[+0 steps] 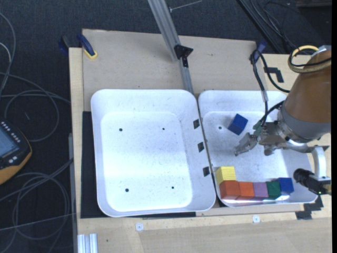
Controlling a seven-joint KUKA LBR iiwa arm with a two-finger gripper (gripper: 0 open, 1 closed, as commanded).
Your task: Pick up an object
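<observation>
- Jaws (247, 145) hang over the right bin (210, 101), spread apart, holding nothing.
- Blue cube (238, 123) lies just above them, apart from them.
- Yellow (227, 173), red (229, 188), orange (246, 189), purple (260, 189), green (273, 188) and blue (286, 184) blocks sit along the bin's bottom edge.
- Left bin (100, 101) sits beside it on the worktop (131, 57).

A: Where is the arm (310, 96)?
B: It reaches in from the right, with the orange band above the grey wrist.
A: And the gripper (251, 144)?
B: It points to the left, low and tilted downward.
</observation>
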